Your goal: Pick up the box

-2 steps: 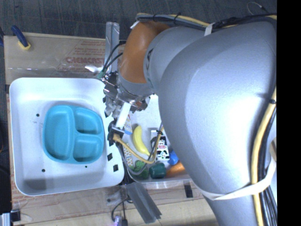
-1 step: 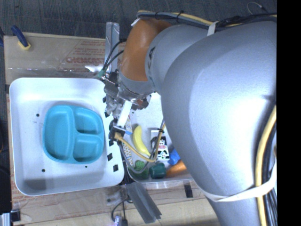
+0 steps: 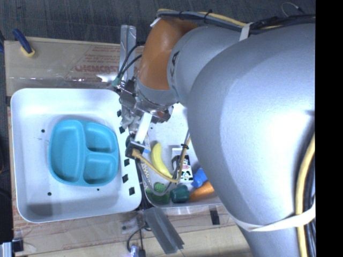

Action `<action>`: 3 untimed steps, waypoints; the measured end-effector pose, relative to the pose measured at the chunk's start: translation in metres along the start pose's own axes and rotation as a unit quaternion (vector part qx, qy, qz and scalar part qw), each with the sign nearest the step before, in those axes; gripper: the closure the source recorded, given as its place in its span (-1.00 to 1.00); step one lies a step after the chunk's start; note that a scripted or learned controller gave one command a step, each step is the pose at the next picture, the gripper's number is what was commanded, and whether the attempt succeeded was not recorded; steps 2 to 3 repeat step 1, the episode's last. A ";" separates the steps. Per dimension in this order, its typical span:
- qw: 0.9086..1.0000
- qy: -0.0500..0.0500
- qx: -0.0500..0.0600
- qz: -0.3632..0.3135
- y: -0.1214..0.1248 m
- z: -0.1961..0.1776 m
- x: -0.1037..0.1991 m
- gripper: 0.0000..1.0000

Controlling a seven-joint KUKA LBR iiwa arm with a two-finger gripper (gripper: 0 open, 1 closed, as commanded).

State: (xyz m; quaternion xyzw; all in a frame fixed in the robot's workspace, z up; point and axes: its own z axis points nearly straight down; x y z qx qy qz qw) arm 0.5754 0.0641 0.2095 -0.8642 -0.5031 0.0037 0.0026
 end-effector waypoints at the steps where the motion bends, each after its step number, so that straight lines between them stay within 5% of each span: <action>1: 1.000 -0.001 0.001 -0.004 -0.001 -0.009 0.001 1.00; 3: 1.000 -0.001 0.001 -0.004 -0.001 -0.009 0.001 1.00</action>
